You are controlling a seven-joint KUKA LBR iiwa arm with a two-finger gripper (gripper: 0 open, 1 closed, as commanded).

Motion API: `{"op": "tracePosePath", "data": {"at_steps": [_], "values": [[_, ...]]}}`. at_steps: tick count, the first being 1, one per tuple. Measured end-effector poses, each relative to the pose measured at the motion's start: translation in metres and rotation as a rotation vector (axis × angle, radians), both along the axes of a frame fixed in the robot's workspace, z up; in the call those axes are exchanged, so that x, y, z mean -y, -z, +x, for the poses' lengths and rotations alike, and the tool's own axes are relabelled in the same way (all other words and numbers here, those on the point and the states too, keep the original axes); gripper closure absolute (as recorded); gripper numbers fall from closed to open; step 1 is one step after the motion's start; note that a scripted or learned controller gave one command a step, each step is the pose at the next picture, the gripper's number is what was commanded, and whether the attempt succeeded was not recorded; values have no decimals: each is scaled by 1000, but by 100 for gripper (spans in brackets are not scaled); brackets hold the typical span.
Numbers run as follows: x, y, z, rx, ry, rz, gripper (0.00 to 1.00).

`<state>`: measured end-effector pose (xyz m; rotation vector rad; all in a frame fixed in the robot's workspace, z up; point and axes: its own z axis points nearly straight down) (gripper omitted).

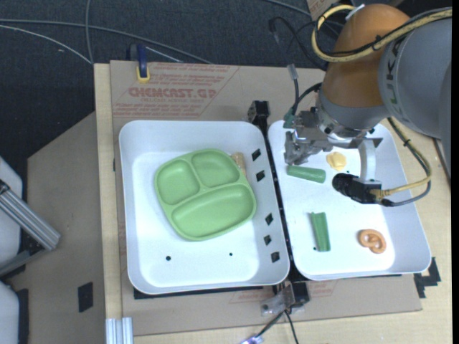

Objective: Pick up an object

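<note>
Gripper [295,156] hovers right of cardboard [176,92] reading "CHEMCAST GP".

The grey arm [423,70] reaches in from the right, its orange band [358,56] sitting directly above the wrist, and the hand [300,153] points steeply downward beneath that wrist, just left of it.

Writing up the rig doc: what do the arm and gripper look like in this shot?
The arm has a smooth grey rounded casing with a glossy orange band above the wrist. A yellow cable and a black cable loop past the band. The gripper is a compact grey metal assembly, and a thin black cable runs off it.
</note>
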<state>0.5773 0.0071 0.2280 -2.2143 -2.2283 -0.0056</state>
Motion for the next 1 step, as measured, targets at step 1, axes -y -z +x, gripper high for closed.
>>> {"op": "tracePosePath", "data": {"at_steps": [1], "values": [[-51,10,5,-2,1,-1,100]]}}
